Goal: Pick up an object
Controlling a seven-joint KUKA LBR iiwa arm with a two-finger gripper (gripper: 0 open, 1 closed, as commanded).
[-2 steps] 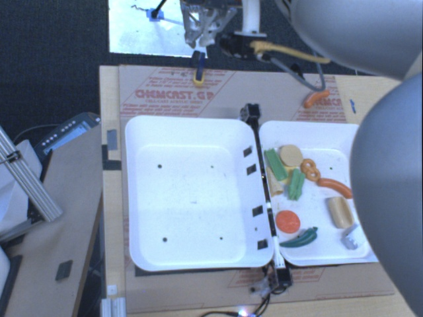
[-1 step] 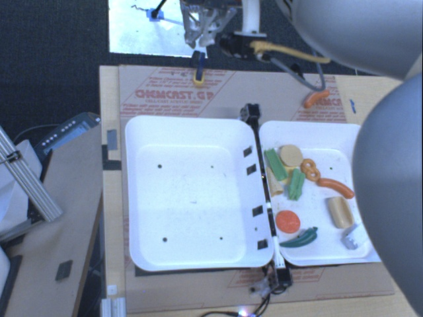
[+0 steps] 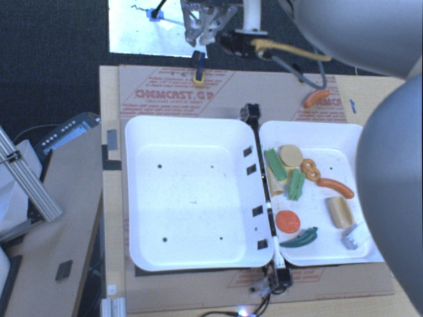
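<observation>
The grey arm (image 3: 370, 25) looms over the right white bin (image 3: 350, 144), which holds toy foods such as a hot dog (image 3: 336, 187), a bread piece (image 3: 340, 211) and a red tomato slice (image 3: 288, 221), while the gripper (image 3: 200, 41) hangs beyond the left bin (image 3: 145, 137), whether clenched or released unclear.

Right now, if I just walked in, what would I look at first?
Probably the bright toy food piled in the right bin: a red tomato slice, an orange sausage and a green pepper. Then the big grey arm looming across the top right, its gripper up beyond the left bin.
</observation>
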